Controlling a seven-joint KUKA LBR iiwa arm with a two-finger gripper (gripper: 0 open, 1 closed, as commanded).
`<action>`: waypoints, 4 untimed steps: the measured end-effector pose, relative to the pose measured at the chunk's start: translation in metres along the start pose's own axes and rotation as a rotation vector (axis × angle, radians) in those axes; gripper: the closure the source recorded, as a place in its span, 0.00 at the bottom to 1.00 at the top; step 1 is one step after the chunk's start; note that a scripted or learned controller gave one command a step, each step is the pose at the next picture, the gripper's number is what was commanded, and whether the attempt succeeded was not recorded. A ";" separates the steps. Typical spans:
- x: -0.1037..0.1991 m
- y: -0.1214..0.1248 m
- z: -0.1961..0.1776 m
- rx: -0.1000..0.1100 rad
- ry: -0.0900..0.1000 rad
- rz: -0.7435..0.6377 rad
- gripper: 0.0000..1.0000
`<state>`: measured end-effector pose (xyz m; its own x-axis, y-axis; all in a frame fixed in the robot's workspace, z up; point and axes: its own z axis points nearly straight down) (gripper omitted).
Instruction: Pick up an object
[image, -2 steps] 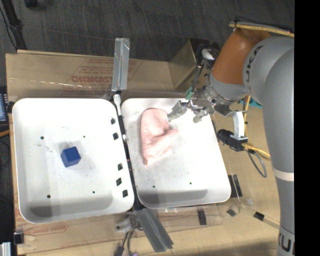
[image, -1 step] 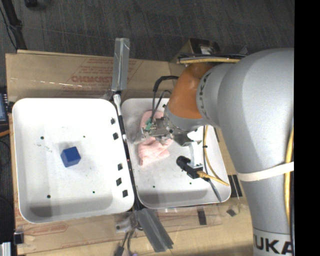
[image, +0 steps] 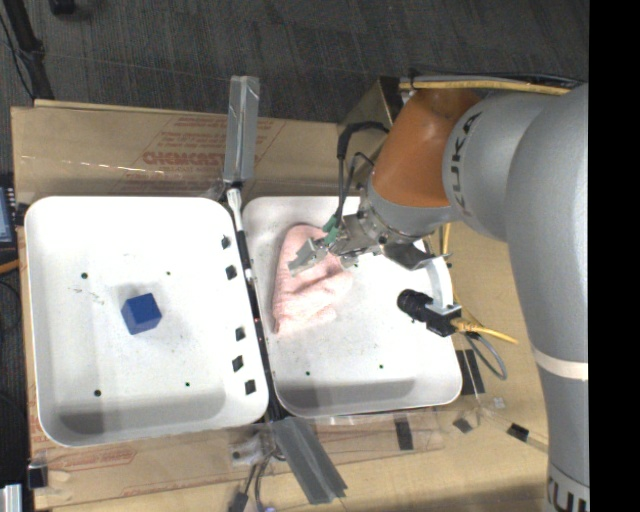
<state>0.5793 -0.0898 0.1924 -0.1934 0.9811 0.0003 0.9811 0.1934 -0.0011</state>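
One pink cloth (image: 303, 282) in right bin (image: 400, 385), long axis near-upright, hand (image: 318, 252) above it, grip state unclear.

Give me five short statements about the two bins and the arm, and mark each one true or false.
1. A blue cube lies in the left bin. True.
2. The pink cloth lies in the left bin. False: it lies in the right bin, near that bin's left wall.
3. The tool is over the upper part of the pink cloth. True.
4. The blue cube touches the pink cloth. False: they lie apart, in separate bins.
5. The arm reaches over the left bin. False: it stands over the right bin, with its orange band above that bin's upper edge.
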 end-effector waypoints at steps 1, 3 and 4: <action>0.000 0.000 0.000 0.000 0.000 0.000 0.00; -0.008 0.011 0.089 -0.001 -0.002 -0.098 1.00; 0.056 0.047 0.001 0.003 0.000 0.068 1.00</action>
